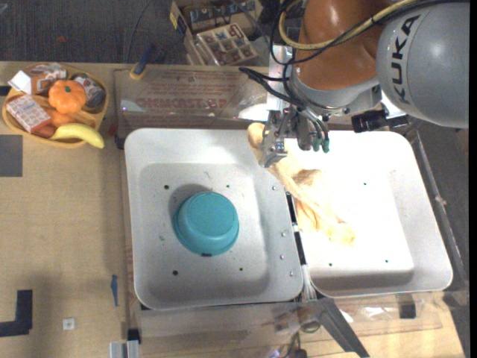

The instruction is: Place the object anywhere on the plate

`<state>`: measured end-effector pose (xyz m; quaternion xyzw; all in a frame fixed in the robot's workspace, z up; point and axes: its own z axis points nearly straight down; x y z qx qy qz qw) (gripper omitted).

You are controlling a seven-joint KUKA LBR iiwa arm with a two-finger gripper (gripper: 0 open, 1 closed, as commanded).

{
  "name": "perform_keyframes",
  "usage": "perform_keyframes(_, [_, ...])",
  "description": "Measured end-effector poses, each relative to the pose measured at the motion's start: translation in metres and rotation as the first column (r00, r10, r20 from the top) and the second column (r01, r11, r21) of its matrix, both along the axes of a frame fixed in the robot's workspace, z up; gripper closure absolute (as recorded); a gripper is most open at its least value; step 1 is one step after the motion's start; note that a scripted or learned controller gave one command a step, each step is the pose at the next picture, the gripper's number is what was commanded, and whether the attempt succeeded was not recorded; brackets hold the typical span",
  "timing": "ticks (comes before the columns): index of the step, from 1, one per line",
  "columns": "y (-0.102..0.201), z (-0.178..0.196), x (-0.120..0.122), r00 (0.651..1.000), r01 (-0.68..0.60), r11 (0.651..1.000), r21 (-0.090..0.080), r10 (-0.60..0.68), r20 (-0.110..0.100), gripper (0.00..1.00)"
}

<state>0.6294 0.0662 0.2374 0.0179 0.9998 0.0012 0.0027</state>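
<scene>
A light wooden bench (59,222) fills the lower left of the frame. At upper left on it sits a bowl of toy food (54,110). Dark floor (82,17) runs along the top, with a cardboard box (220,24) at top centre.

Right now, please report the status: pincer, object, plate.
Pincer over the bins' divide, above the object's upper end. Pale banana-like object lying in right bin. Teal plate in left bin, nothing on it.

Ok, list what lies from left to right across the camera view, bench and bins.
Bowl of toy food → teal plate in the left bin → gripper → pale long object in the right bin.
</scene>
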Motion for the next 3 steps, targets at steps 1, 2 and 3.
perform_keyframes(1, [0.052,0.004,0.007,0.999,-0.036,0.999,0.0,0.036,0.0,1.0])
perform_keyframes(2, [0.102,-0.011,0.009,0.999,-0.037,0.999,0.0,0.037,-0.001,1.0])
perform_keyframes(3, [0.102,-0.01,0.009,0.999,-0.037,0.999,0.001,0.037,0.0,0.0])
